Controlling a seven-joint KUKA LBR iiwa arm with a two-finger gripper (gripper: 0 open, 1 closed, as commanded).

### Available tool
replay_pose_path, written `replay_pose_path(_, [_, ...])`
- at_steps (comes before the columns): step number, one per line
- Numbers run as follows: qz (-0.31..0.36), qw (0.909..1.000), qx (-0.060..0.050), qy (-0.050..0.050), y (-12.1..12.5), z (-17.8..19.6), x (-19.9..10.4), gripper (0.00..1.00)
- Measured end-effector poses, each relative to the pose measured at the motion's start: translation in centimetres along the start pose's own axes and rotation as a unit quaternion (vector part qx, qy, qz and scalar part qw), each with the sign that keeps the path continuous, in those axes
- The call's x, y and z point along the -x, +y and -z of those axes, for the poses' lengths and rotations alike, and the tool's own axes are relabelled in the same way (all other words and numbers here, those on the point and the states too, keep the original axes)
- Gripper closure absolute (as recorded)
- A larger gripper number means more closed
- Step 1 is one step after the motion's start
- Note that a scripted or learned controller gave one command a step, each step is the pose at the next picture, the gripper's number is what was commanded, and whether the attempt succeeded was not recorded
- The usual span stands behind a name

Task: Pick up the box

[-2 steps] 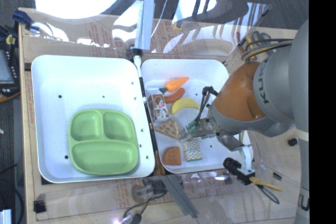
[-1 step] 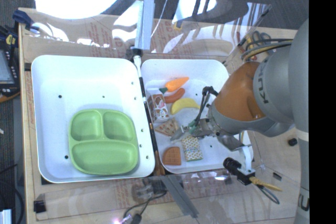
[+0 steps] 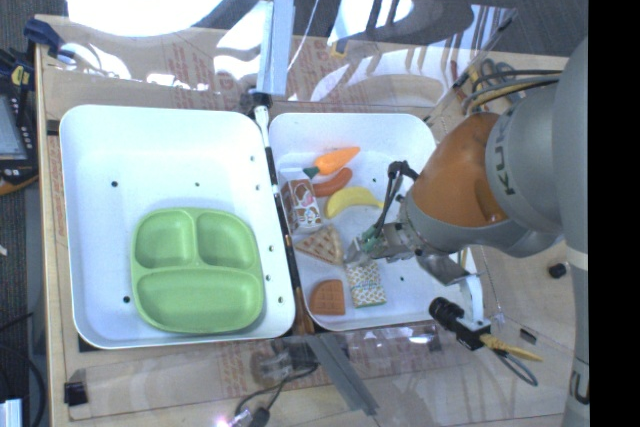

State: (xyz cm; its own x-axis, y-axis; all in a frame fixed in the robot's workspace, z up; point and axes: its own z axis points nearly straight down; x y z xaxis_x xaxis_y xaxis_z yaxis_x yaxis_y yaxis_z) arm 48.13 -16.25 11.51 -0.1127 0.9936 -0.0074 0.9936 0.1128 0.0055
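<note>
The box [image 3: 366,284], a small flat carton with a speckled printed face, lies near the front wall of the right bin [image 3: 420,130], just beside a round brown cookie-like piece [image 3: 327,296] and below a wedge-shaped toy slice [image 3: 321,245]. The gripper [image 3: 372,243] hangs low over the bin, directly above the box's upper edge, with the arm's orange band [image 3: 455,180] close behind it on the right. Whether the jaws are spread or pressed together I cannot tell (the wrist body hides them from this angle), and nothing is visibly pinched between them. This looks like the approach step, with the lift not yet begun. The next move probably calls for a short descent centred on the box, the jaws straddling its narrow sides and kept off the slice and the banana [image 3: 352,201] nearby. The left bin [image 3: 90,145] holds a green divided plate [image 3: 198,270], well apart from the work.
</note>
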Motion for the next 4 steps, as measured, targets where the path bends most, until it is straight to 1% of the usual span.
replay_pose_path(1, [0.000,1.0000,0.000,0.000,0.0,0.0,0.0,0.00])
replay_pose_path(2, [0.003,1.0000,-0.001,-0.001,0.1,0.9,0.0,1.00])
replay_pose_path(3, [0.004,1.0000,-0.001,-0.001,0.1,0.9,0.0,0.00])
replay_pose_path(4, [0.006,1.0000,0.000,0.001,-0.3,-1.9,0.5,0.00])
